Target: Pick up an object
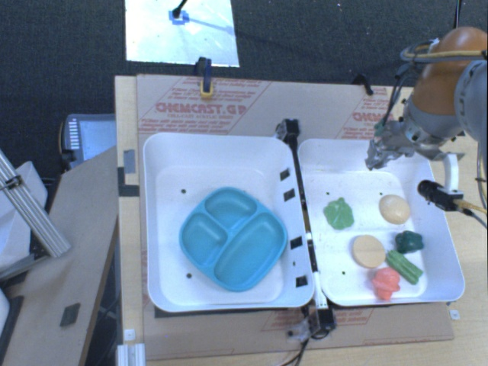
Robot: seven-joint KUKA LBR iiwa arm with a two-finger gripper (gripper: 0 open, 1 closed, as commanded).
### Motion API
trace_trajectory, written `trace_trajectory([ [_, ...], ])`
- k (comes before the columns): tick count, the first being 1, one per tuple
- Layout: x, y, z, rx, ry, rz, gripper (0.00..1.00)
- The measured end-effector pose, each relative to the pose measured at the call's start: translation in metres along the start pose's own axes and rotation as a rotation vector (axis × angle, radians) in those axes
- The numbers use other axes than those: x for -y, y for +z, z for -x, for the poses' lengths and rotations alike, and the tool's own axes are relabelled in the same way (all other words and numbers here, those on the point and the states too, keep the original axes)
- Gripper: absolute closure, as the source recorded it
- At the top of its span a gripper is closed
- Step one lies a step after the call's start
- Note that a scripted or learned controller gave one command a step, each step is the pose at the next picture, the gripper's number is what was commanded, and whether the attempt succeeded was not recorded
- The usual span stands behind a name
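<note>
The right bin (335, 170) holds several toy foods: a light green leafy piece (338, 213), a beige egg-like ball (394, 209), a tan round piece (368, 251), a dark green piece (409, 241), a green pod-like stick (403, 266) and a red-pink piece (386, 281). My gripper (376, 158) hangs over the bin's far edge, up and right of the leafy piece and apart from all the foods. Nothing shows between its fingers.
The left bin (164, 174) holds a blue divided plate (232, 237). A black clamp bar (299, 204) runs between the two bins. A black fitting (436, 194) sits at the right bin's right rim. Bare floor shows at the far side of the right bin.
</note>
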State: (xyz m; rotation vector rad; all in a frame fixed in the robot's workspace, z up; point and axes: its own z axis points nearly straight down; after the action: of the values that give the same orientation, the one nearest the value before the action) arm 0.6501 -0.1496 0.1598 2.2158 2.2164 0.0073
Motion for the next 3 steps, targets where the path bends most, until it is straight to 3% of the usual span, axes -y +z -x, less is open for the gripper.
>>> trace_trajectory([
  [1, 0.006, -0.053, -0.004, -0.001, -0.004, -0.001, 1.0],
  [2, 0.005, -0.076, -0.004, -0.001, -0.004, -0.004, 1.0],
  [3, 0.011, -0.065, -0.061, -0.004, -0.009, -0.008, 1.0],
])
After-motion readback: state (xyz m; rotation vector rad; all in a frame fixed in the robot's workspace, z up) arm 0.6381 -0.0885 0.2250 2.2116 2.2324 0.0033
